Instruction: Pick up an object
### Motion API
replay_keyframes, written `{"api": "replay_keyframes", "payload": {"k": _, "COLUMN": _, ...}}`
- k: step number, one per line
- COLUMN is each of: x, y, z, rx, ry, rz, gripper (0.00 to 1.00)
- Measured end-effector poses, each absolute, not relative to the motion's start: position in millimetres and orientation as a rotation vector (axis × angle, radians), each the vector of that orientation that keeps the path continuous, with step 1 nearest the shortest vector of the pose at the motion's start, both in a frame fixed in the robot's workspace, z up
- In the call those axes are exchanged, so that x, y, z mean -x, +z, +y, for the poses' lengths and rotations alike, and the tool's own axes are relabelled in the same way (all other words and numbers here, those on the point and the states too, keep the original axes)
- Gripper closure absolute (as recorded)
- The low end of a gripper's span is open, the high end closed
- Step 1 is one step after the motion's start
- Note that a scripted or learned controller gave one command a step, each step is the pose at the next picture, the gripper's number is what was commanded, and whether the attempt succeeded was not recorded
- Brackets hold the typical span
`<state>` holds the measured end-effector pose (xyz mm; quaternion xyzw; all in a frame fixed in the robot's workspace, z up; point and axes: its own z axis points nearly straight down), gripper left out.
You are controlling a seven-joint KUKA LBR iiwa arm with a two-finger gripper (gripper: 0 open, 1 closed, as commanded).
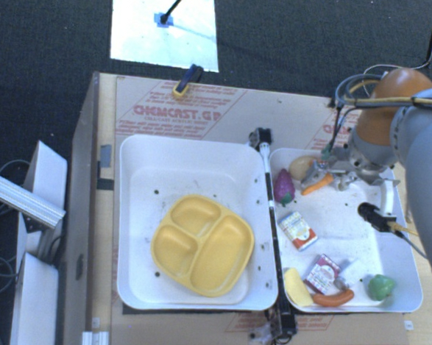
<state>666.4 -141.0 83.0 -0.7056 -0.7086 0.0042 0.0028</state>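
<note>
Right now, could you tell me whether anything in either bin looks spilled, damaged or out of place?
Nothing stands out. The yellow divided tray lies flat, though askew, in the left bin; the toy foods lie loose across the right bin, none spilled over.

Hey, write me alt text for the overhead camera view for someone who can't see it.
A grey robot arm reaches from the right, its pincer low over an orange carrot at the back of the right bin, which also holds a purple eggplant, small cartons and a green toy. The left bin holds a yellow divided plate.
</note>
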Motion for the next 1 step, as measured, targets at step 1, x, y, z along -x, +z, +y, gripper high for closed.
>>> {"api": "replay_keyframes", "payload": {"k": 1, "x": -667.3, "y": 95.1, "z": -141.0, "rx": 2.212, "ry": 0.012, "rz": -2.222, "gripper": 1.0}}
